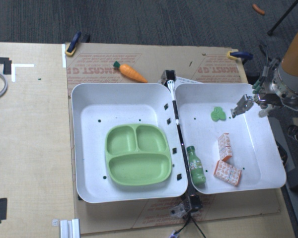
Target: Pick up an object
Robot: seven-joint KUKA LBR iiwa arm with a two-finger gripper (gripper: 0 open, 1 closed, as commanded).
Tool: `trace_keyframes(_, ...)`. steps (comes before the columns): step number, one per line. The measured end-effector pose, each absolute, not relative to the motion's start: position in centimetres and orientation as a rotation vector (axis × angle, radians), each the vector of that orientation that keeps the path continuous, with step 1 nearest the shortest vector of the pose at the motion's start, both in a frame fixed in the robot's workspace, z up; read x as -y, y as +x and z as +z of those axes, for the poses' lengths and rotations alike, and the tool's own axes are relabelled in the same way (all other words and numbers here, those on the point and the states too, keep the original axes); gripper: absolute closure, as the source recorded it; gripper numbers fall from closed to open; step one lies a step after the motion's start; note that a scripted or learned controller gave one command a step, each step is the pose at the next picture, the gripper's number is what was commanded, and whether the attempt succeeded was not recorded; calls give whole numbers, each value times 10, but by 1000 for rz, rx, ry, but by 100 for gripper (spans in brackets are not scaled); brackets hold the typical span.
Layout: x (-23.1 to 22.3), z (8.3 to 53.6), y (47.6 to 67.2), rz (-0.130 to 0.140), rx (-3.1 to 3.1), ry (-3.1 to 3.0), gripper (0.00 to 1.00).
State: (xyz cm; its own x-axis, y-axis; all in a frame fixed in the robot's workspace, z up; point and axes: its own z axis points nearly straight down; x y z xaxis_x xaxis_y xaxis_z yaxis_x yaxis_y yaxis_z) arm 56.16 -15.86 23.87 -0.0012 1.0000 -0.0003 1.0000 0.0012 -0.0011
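Note:
The right bin (268,177) holds a small green leafy piece (218,114), an upright orange-and-white carton (225,147), a flat orange carton (227,173) and a green bottle (195,165) lying along the bin's left wall. My gripper (251,109) hangs over the bin's upper right part, just right of the leafy piece. Its fingers (240,107) are spread open and hold nothing.
A green divided plate (138,154) lies in the left bin (84,133). An orange toy carrot (130,72) rests on the cardboard behind the bins. Clamps (73,42) pin the cardboard's far corners.

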Motion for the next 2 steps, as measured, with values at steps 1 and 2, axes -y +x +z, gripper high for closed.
trace_keyframes(1, 108, 92, 527, 0, 2355, -2078, 0)
trace_keyframes(2, 108, 102, 528, -1, 2354, -2082, 100)
